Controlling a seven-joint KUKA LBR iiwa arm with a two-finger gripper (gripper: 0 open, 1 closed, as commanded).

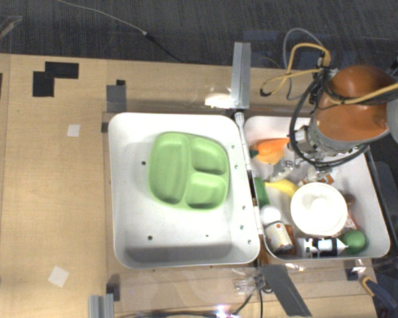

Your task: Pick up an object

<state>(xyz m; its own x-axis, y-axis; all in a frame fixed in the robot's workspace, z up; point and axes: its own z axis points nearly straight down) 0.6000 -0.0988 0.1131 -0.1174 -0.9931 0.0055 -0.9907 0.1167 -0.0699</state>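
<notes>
The right bin (379,225) holds a crowd of small objects. An orange piece (272,150) lies at its far left, with a yellow banana-like piece (282,187) nearer and a white round bowl (318,208) beside that. Along the near wall lie a small brown bottle (278,236), a dark bottle (322,246) and a green ball (355,240). My gripper (293,166) hangs low over the far half of this bin, between the orange piece and the bowl. The wrist and its cables hide the objects directly under it.
The left bin (129,244) carries a green divided plate (186,169) lying flat near its middle. A narrow green item (260,191) and a small white one (270,214) lie against the right bin's left wall. Metal brackets (241,75) stand behind the bins.
</notes>
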